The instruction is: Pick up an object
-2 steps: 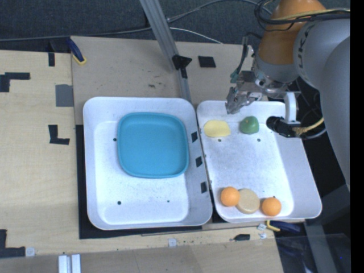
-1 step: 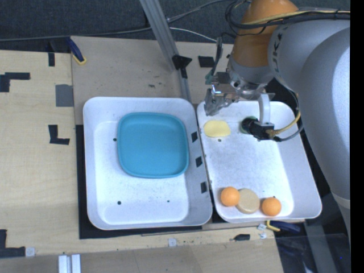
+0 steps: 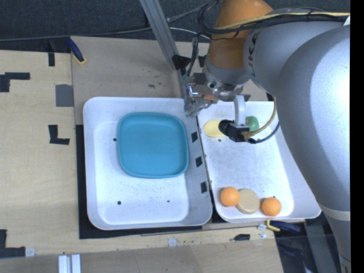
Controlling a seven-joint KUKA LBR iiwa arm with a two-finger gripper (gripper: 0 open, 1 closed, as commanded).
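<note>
In the camera view, the end effector (image 3: 195, 100) hung over the far rim where the two white bins met; whether it was spread or pressed together could not be determined. The left bin (image 3: 142, 201) held a blue plate (image 3: 152, 144) lying flat. The right bin (image 3: 256, 164) held a yellow piece (image 3: 212, 129) and a green piece (image 3: 251, 122) at its far end near the end effector, and along its near wall an orange ball (image 3: 230, 196), a beige disc (image 3: 248, 201) touching it, and a second orange ball (image 3: 271, 206).
</note>
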